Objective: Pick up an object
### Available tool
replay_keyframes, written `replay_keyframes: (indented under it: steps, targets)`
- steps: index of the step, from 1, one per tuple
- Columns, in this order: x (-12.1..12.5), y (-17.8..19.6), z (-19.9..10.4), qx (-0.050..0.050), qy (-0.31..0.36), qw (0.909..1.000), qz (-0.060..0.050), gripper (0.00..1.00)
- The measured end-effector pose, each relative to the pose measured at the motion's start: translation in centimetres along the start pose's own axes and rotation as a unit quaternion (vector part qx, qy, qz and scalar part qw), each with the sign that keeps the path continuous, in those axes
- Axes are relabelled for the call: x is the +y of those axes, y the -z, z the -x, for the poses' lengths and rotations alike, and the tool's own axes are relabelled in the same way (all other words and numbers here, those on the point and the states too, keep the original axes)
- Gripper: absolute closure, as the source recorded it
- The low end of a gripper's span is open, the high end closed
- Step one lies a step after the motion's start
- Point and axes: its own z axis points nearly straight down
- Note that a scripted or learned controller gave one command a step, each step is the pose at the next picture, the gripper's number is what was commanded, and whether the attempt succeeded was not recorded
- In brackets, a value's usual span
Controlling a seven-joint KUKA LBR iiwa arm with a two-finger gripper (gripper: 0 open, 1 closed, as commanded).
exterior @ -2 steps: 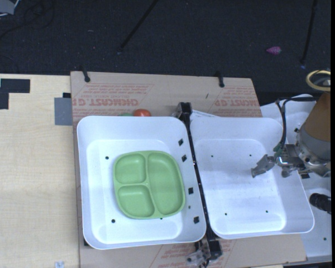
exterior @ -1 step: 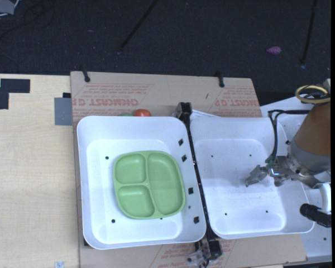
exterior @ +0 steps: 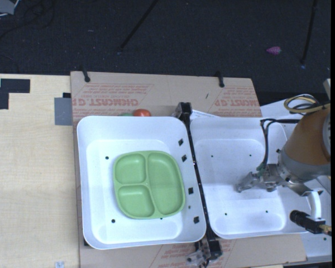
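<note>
1. Right, here we are above the bench, with two shallow white bins side by side: the left bin (exterior: 95, 149) and the right bin (exterior: 234, 149), their inner walls meeting along a dark clamped seam.
2. In the left bin lies a green divided plate (exterior: 149, 184), flat on the floor and roughly central, its three compartments facing up, with bare white floor between it and every wall.
3. In comes the arm (exterior: 310, 144) from the right, grey with its orange band showing, leaning over the right bin's far edge.
4. The gripper (exterior: 247, 184) sits low over the floor of the right bin, towards its right half, pointing left.
5. Nothing sits between its tips, but whether they stand apart or together I cannot tell from this angle.
6. Gripper and plate are well apart, with the seam between the bins lying between them.
7. Behind the left bin's rear rim, a small red-orange object (exterior: 142, 113) peeks out on the cardboard sheet (exterior: 156, 94) under both bins, with a speck of green just beside it.
8. Cables (exterior: 301, 102) loop near the arm at the right.
</note>
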Motion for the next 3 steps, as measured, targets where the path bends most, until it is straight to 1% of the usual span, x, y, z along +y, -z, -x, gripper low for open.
replay_keyframes:
  steps: [1, 2, 3]
  targets:
    - [0.0, 1.3, 0.1, 0.0, -0.001, 1.0, 0.001, 1.0]
    - [0.2, 5.5, 0.1, 0.0, 0.001, 1.0, 0.001, 1.0]
    - [-0.5, 11.1, -0.5, -0.001, 0.001, 1.0, 0.002, 1.0]
